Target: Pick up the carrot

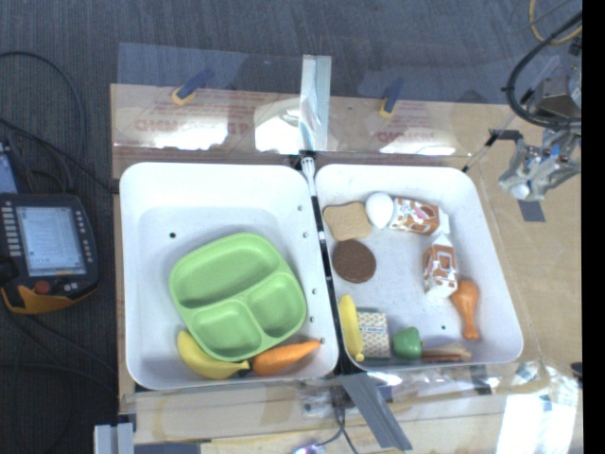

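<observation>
Pale grey pincer (541, 170) with black and yellow cables.

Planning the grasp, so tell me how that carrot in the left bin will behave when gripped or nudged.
The carrot looks like smooth moulded plastic, so probably stiff, light and a bit slippery. Its round, tapered body may roll or pivot if nudged. It lies wedged between the green plate, the banana and the left bin front wall, so fingers may have little room.

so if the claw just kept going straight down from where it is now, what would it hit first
Probably bare bench: the claw hangs outside the right bin's far right corner, far from the carrot in the left bin. Depth is unclear.
</observation>
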